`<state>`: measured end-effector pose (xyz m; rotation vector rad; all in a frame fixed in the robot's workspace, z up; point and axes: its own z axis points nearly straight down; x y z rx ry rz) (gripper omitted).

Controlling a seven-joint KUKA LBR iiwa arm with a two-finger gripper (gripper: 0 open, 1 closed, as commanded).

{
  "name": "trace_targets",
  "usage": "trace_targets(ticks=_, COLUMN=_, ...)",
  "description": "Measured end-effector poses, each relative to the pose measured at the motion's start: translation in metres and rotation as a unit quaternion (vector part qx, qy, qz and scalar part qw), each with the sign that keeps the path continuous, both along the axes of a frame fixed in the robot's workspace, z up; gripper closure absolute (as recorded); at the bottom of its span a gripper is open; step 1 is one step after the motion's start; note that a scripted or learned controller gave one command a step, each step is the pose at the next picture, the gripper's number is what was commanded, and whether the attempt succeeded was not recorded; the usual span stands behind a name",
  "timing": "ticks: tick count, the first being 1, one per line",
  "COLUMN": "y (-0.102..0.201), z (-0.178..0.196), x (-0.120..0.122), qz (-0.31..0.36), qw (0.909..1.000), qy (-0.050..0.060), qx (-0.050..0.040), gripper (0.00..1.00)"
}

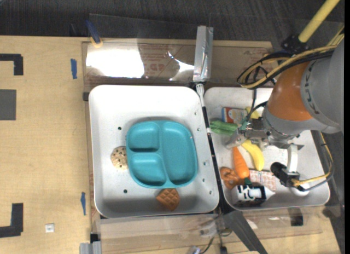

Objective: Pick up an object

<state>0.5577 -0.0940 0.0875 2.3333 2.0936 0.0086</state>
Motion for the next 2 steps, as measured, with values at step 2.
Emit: trace_targets(ticks=2, y=0.056, z=0.101, x=0.046, qz=-0.049, qw=0.9988, qy=0.001, qx=0.0018, gripper=1.0)
